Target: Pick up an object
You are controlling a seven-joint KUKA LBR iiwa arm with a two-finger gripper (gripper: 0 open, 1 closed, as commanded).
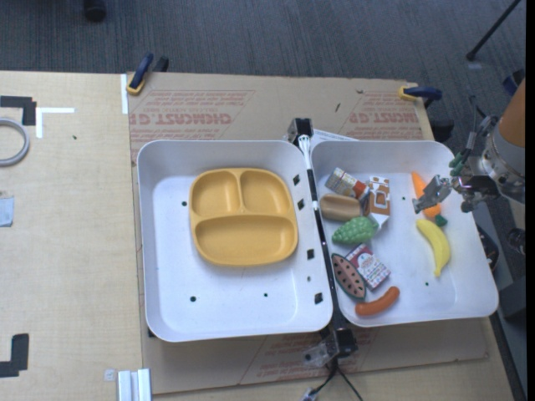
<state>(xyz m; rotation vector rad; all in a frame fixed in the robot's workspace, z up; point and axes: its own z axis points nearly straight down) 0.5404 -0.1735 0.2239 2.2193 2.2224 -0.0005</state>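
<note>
My gripper (435, 194) hangs over the right bin (468, 303), near its right side, just above a small orange carrot (423, 192) and a yellow banana (436, 245). Nothing shows between its fingers. Left of it lie a bun-like hot dog (338, 207), a green bunch of grapes (354, 229), a small red and white carton (379, 195), a silver wrapped item (341, 179), a patterned packet (369, 266), a dark oval piece (347, 276) and a red sausage (377, 301).
The left bin (167, 307) holds a yellow divided plate (243, 216). A black hinge strip (313, 224) runs between the bins. Cardboard (192, 111) lies beneath both. The arm comes in from the right edge.
</note>
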